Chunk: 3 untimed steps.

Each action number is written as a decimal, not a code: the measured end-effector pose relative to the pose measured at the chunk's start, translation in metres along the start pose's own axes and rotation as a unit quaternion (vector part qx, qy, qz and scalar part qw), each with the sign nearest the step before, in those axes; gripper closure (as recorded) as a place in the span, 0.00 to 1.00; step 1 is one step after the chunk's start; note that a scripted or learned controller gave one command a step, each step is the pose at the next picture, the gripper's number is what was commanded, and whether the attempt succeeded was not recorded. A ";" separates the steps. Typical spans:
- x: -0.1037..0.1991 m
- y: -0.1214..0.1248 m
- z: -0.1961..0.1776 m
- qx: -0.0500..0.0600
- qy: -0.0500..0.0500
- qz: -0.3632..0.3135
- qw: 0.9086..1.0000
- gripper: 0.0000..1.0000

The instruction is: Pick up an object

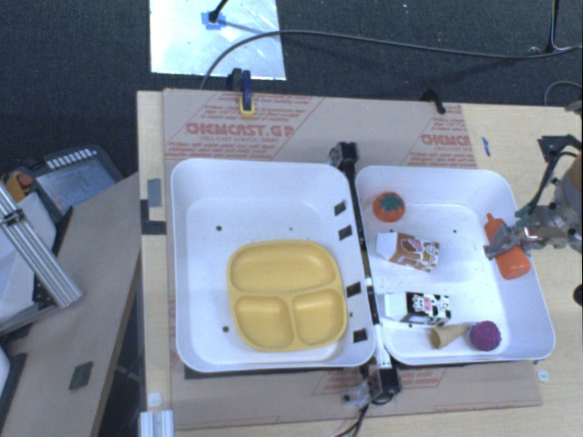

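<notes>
Nearest the lens, a purple-scooped toy ice cream cone [466,336] is lying along the front wall of the right bin [455,189], just beside a small black-and-white cow-print carton [426,307]. Behind them a white carton with brown and red print [409,250] is resting near the bin's middle, and an orange round fruit with a green top [389,206] is sitting toward the far corner. In the left bin [264,176], a yellow three-compartment tray [287,293] is occupying the front half.

At the right bin's right side, the gripper [510,235] is reaching in from the frame's edge, hanging right at an orange bottle-shaped toy [508,250] that is leaning against the bin's wall. Whether the end effector is spread or closed cannot be told at this size, and nothing confirms the toy is between it.

Judging from this layout, the orange toy looks like the candidate for the pick, and the attempt is likely at the approach or grasp stage. The risk is coming from the wall: an object pressed against a sloped side is leaving little room for the outer finger, so a close could nudge the toy along the wall or pinch only its narrow neck. A smooth, tapering plastic body could then be slipping free on the lift. A descent too near the rim could also be striking the bin itself and shifting it.
</notes>
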<state>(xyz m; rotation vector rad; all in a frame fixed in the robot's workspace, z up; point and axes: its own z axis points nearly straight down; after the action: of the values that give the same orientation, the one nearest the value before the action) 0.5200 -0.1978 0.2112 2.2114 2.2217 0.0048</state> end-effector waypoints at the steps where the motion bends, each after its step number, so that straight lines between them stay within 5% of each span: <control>1: 0.051 0.013 0.008 0.002 0.002 -0.002 1.000 1.00; 3: 0.154 0.035 0.006 0.003 0.002 -0.002 1.000 1.00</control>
<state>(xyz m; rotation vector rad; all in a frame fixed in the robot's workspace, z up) 0.5547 -0.0433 0.2045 2.2115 2.2322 0.0027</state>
